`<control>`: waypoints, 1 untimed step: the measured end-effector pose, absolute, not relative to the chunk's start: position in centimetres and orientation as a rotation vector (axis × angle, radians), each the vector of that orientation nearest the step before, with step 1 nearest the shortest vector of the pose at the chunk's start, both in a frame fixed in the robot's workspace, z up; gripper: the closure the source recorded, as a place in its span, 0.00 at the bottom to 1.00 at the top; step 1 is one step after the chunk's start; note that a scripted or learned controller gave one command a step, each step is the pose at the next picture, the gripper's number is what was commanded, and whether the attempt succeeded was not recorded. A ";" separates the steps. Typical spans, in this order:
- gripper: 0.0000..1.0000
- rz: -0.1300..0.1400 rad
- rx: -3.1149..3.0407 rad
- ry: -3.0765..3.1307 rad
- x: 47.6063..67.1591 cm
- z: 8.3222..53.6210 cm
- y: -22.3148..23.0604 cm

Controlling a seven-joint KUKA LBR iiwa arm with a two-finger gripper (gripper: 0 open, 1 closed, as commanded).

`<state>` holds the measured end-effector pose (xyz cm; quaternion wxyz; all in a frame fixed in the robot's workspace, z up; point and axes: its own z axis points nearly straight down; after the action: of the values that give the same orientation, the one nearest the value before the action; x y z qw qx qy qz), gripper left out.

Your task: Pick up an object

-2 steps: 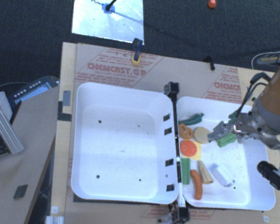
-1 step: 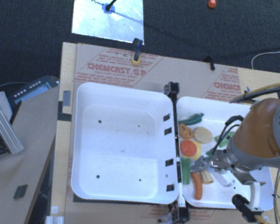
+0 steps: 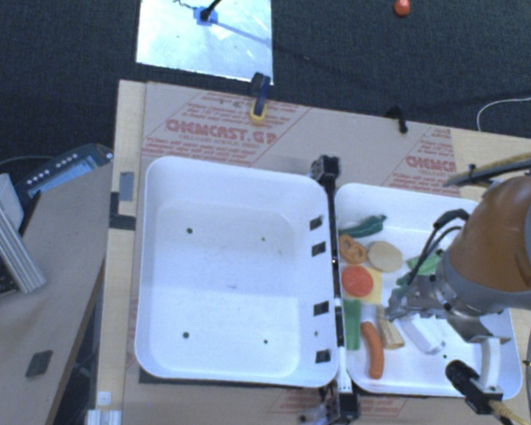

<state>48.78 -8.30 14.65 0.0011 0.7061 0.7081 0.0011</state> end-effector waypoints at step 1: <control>0.00 0.003 2.218 2.222 48.8 14.6 -8.3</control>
<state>48.77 -8.30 14.62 0.0010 0.7065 0.7077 0.0010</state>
